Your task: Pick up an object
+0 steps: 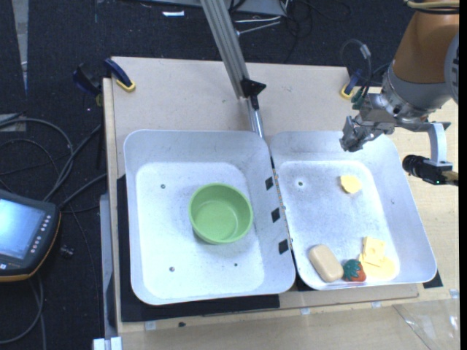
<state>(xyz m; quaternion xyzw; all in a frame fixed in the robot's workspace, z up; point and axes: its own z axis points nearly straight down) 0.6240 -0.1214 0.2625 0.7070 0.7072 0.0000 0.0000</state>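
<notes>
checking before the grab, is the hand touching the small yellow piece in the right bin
Apart. The camera view shows the hand over the right bin's far rim, with bare white floor between it and the yellow piece.
</notes>
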